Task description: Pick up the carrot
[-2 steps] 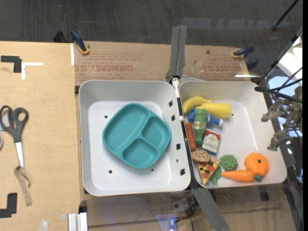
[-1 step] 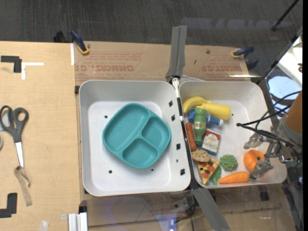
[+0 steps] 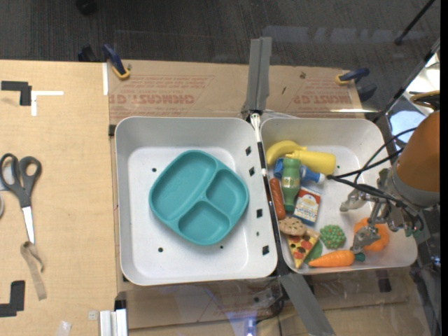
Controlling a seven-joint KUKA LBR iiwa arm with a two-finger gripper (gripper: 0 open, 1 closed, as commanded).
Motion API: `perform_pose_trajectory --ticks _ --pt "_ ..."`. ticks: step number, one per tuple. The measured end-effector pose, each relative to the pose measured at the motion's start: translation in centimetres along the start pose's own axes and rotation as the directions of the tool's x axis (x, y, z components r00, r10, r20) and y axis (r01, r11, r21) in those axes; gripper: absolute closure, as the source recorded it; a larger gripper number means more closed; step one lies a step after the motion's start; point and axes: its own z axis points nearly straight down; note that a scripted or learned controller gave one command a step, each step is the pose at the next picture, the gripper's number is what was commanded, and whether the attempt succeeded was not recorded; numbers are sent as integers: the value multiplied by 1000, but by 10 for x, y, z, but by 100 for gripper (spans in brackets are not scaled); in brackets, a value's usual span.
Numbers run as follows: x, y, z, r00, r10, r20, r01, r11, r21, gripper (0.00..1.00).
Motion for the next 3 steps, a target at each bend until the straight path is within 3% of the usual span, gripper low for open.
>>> perform_pose_trajectory --ticks 1,2,3 --pt "-2 1 -10 1000 -3 4 3 1000 1 100" --pt "19 -3 -51 984 -176 1 176 984 1 100" --pt "19 -3 -51 984 -177 1 177 984 1 0"
